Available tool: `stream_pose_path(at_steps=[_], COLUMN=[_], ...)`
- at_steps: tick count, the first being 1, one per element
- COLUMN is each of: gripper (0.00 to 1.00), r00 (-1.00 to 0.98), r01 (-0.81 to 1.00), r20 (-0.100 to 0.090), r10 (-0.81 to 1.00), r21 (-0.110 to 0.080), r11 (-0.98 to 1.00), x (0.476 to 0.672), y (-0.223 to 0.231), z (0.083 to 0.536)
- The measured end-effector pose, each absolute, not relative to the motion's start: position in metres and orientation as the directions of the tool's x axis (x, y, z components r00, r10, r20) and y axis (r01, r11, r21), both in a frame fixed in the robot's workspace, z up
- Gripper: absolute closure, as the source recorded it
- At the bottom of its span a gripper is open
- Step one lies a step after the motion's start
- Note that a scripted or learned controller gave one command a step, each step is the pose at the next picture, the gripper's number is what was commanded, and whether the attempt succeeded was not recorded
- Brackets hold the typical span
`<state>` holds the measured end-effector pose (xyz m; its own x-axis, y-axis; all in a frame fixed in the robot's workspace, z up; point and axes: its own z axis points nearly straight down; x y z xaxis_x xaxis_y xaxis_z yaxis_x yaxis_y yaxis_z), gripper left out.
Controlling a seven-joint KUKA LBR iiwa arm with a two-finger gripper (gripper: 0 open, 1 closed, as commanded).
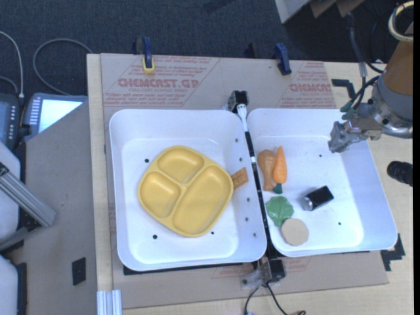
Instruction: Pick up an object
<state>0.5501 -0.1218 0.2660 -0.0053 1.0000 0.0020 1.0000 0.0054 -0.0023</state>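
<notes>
My gripper (pixel 339 138) hangs over the upper right part of the right bin (pixel 367 195), above its floor, with nothing visibly between its fingers. Along that bin's left side lie an orange carrot (pixel 280 165) and a tan bread-like piece (pixel 266 168). Below them sit a green leafy toy (pixel 279 210) and a round beige disc (pixel 294 231). A small black block (pixel 319 197) rests near the bin's middle, well below and left of the gripper.
The left bin (pixel 125 176) holds a yellow divided plate (pixel 186 190), with a small brown piece (pixel 239 178) at the plate's right edge. A black divider strip (pixel 252 169) runs between the bins. Blue clamps (pixel 147 50) hold the cardboard base at the back.
</notes>
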Motion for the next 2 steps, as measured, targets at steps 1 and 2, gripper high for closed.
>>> stream_pose_path(at_steps=[1, 2], gripper=[1.0, 1.0], r00=[-0.006, -0.004], r01=[1.0, 1.0], r20=[0.002, 0.002], r10=[1.0, 1.0], r21=[-0.002, -0.003], r11=[0.006, 0.004], x=[0.544, 0.539], y=[-0.066, -0.009], z=[0.268, 0.25])
